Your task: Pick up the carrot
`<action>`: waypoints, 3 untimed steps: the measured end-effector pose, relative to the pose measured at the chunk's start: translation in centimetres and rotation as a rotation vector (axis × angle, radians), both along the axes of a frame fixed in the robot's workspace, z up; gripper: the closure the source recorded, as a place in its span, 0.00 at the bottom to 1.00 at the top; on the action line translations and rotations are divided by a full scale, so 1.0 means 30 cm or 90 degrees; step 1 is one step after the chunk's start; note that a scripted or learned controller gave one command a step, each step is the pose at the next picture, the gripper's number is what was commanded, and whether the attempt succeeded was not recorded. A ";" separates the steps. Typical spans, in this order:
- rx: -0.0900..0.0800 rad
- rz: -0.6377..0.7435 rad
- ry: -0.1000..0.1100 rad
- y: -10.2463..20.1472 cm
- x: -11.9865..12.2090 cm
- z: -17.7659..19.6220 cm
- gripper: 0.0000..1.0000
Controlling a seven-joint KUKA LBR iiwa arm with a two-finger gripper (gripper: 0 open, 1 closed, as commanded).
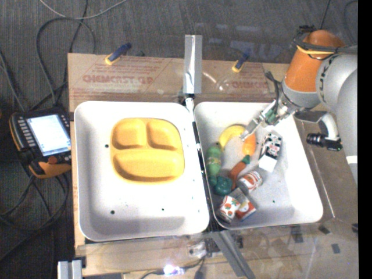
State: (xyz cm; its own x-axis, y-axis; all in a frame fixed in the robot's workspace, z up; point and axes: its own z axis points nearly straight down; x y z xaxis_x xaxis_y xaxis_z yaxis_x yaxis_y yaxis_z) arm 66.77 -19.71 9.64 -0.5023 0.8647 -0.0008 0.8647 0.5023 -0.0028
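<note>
The carrot (239, 168) is a short orange-red piece lying slantwise in the middle of the right bin (302, 202). It touches a red and white can (250, 181) at its lower right. My gripper (253, 130) hangs over the upper part of this bin, above and slightly right of the carrot. Its tip sits between a yellow fruit (231, 134) and a small orange fruit (249, 146). Nothing visibly hangs from it. The carrot rests on the bin floor, apart from the gripper.
Green toy vegetables (215, 158) lie along the right bin's left wall. A white and black box (271, 148) lies right of the orange fruit, and a red and white carton (236, 208) sits near the front. The left bin (93, 208) holds a yellow divided tray (148, 149).
</note>
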 end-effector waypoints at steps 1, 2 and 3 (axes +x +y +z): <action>0.000 0.000 -0.003 0.004 0.004 0.031 1.00; 0.001 -0.148 -0.001 0.231 0.004 0.333 1.00; 0.001 -0.148 -0.001 0.231 0.004 0.333 0.00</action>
